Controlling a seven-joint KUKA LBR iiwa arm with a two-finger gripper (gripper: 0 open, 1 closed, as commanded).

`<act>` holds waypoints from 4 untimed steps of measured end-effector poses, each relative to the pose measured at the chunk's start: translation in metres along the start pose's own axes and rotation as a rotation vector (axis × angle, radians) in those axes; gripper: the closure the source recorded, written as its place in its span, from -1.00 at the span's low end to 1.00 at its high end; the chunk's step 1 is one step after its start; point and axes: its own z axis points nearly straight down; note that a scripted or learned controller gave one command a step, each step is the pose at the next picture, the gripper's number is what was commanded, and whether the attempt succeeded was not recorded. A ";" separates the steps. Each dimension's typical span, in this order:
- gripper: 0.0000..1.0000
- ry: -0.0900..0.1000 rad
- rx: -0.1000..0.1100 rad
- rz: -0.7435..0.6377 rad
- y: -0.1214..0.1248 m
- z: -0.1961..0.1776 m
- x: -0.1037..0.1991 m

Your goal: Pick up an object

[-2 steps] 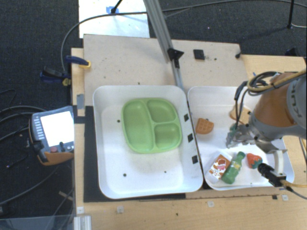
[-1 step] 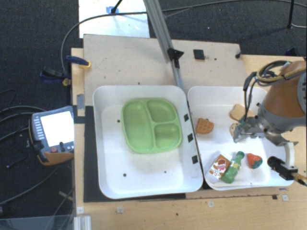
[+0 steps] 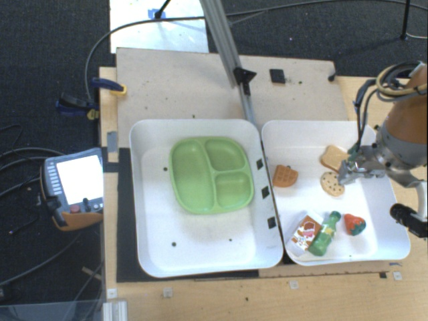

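**Gripper low over the right bin, beside the cookie**

In the camera view, you see two white bins side by side on the bench. The left bin (image 3: 154,246) holds a green divided plate (image 3: 212,174), lying flat near the bin's middle. The right bin (image 3: 388,246) holds the small items. A waffle-shaped piece (image 3: 285,176) lies close to the wall between the bins. A slice of toast (image 3: 333,157) sits further right, and a round dotted cookie (image 3: 332,184) lies just below it. Toward the near edge you have a small printed carton (image 3: 305,235), a green bottle (image 3: 324,233) lying touching the carton's right side, and a red strawberry (image 3: 354,225) just right of the bottle.

The arm (image 3: 403,129) reaches in from the right, and your gripper (image 3: 350,170) sits over the right bin, just right of the cookie and below the toast's right end. You cannot tell how its jaws stand; they are too small and dark here to read.
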 end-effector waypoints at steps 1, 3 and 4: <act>1.00 0.001 0.004 0.000 0.001 -0.027 0.000; 1.00 0.002 0.005 -0.004 0.025 -0.019 0.097; 1.00 0.003 0.004 -0.005 0.057 -0.015 0.147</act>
